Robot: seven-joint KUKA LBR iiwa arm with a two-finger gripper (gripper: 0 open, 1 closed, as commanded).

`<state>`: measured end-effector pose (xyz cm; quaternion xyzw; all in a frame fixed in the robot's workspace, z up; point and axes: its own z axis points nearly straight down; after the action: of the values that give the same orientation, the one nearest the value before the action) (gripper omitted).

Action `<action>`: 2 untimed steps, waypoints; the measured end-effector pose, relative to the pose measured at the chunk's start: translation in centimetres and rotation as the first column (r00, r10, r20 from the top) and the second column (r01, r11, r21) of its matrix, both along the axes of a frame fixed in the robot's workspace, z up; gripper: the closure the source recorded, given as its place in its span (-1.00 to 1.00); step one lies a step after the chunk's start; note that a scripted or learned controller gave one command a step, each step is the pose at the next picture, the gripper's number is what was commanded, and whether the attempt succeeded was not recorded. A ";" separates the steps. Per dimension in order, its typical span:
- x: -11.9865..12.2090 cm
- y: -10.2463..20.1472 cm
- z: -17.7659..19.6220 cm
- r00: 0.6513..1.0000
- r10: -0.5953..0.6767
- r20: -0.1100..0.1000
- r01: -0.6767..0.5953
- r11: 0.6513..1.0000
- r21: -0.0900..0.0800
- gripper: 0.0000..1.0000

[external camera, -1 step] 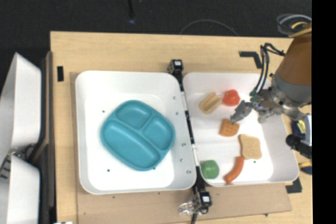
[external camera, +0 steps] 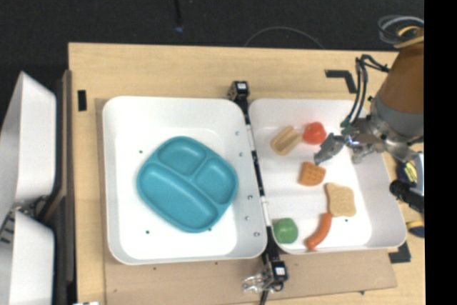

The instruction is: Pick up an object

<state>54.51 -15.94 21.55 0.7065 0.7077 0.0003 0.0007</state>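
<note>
Waffle piece (external camera: pixel 311 173), orange-brown, sits in the right bin (external camera: pixel 378 232) just below and slightly left of the gripper (external camera: pixel 330 151); closest object to the fingers, roughly squarish, no clear long axis. Finger state: cannot tell, too dark and blurred. Nothing seen between them. Red tomato (external camera: pixel 313 132) just above-left of fingers, bread roll (external camera: pixel 285 140) further left, toast slice (external camera: pixel 340 200) below. Teal plate (external camera: pixel 187 183) lies well apart in the left bin.

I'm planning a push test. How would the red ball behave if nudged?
The red ball looks round and smooth, so it would probably roll rather than slide. It lies close beside the bun, which might stop it that way. Being small, it may slip from the gripper.
</note>
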 end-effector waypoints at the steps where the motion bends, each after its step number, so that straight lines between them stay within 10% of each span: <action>1: -0.2 0.2 -4.3 1.000 -0.003 -0.004 0.003 1.000 -0.001 -1.00; 2: -0.2 -0.4 -10.5 1.000 -0.003 -0.006 0.003 1.000 0.000 -1.00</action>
<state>54.26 -16.30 11.05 0.7075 0.7067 -0.0018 -0.0012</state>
